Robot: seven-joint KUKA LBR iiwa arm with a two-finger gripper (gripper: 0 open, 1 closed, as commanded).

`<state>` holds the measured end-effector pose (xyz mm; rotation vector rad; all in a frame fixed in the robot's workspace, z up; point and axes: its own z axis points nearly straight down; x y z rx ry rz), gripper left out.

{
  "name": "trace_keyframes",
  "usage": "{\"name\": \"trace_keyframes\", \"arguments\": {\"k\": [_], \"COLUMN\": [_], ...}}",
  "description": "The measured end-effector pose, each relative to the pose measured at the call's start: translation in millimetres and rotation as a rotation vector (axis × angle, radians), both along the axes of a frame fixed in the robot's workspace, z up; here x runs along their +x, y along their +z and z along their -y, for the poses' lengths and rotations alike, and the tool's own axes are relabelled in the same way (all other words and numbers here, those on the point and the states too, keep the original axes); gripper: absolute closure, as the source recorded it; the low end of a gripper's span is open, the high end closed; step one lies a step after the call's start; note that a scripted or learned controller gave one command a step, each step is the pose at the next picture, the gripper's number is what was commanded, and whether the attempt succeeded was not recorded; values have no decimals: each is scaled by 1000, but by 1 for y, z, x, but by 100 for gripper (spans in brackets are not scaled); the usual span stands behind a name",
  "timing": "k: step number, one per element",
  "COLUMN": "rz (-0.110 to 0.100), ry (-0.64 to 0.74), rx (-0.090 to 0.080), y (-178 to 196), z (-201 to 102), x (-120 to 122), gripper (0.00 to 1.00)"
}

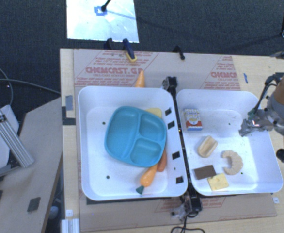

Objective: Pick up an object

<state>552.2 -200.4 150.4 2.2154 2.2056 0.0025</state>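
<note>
We see the arm (283, 93) reaching in from the right, wrist bent downward, and our gripper (250, 125) hangs low, its tip pointing left; nothing shows between its tips.

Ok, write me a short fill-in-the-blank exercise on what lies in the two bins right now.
1. The blue divided plate lies in the ____ bin.
2. The carrot sticks out from under the plate's ____ edge.
3. The croissant lies in the ____ bin, along with the small carton and the bread roll.
4. The gripper hangs over the right bin's ____ side.

Missing words: left; near; right; right
</note>
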Motion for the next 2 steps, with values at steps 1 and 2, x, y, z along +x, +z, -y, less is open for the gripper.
{"name": "trace_keyframes", "arguments": {"k": [1,2], "rz": [-19,-6], "ry": [1,17], "rx": [11,11], "y": [-56,-66], "z": [5,-64], "x": [-65,11], "gripper": [100,100]}}
